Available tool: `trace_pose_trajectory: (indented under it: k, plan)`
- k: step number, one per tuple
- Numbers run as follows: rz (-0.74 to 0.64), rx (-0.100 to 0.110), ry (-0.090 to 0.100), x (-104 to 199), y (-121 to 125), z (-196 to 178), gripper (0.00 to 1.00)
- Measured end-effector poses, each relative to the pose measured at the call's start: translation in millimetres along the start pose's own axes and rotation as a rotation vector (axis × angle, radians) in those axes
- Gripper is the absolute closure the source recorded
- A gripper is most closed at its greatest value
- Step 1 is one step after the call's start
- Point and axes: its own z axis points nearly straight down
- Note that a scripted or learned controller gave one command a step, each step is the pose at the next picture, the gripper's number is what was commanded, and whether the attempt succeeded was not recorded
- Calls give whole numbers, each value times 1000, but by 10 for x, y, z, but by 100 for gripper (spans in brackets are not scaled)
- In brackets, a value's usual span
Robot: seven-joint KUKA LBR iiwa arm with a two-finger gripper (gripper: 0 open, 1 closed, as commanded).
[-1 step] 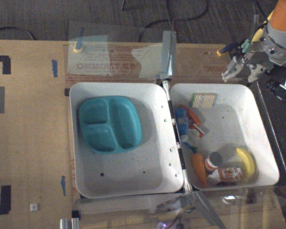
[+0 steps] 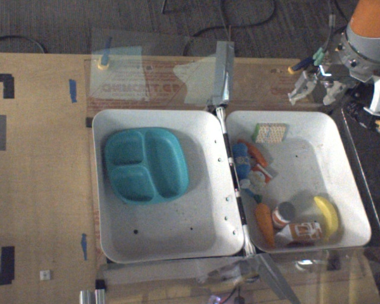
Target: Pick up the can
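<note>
The can [image 2: 282, 213] is small, with a grey lid and a red and white label. It stands near the front of the right bin [image 2: 348, 163], between an orange oblong piece [image 2: 263, 224] and a yellow banana [image 2: 327, 215]. A white and orange carton [image 2: 301, 232] lies against its front. My gripper [image 2: 316, 92] hangs above the bench beyond the right bin's far right corner, well away from the can. Its two pale fingers [image 2: 299, 94] are spread open, with nothing between them.
The left bin [image 2: 177, 233] holds a teal divided plate [image 2: 145, 164]. Along the right bin's left wall lie a blue item [image 2: 242, 158], an orange carrot-like piece [image 2: 259, 154] and small clutter; a tan cracker-like square [image 2: 270, 132] sits at the back. A metal divider [image 2: 222, 75] stands behind the bins.
</note>
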Motion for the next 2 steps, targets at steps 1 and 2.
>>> trace_pose_trajectory:
  k: [1, 2]
  plan:
    - [-86, 2, 2, 157, -271, 1306, 0]
    - [-152, -26, -7, 237, -218, 1760, 0]
